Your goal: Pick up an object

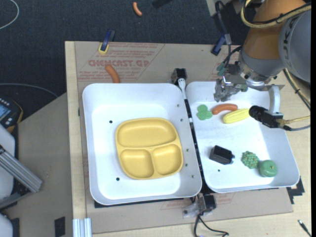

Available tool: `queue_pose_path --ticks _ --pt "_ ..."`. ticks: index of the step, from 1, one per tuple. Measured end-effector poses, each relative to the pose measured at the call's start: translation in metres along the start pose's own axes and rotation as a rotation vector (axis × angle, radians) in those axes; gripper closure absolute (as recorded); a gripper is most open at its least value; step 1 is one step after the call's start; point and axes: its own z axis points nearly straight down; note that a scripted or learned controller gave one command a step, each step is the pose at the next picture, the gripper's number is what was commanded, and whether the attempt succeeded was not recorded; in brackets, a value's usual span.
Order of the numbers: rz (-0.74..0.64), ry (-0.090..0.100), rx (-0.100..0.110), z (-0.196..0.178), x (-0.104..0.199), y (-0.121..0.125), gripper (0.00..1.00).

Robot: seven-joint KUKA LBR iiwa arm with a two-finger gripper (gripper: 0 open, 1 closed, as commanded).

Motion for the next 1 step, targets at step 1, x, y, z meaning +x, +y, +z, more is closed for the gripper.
queue_pose_path --ticks 1 --pt "-0.002 -0.001 -0.005 -0.0091 -0.0027 0.0130 1.00"
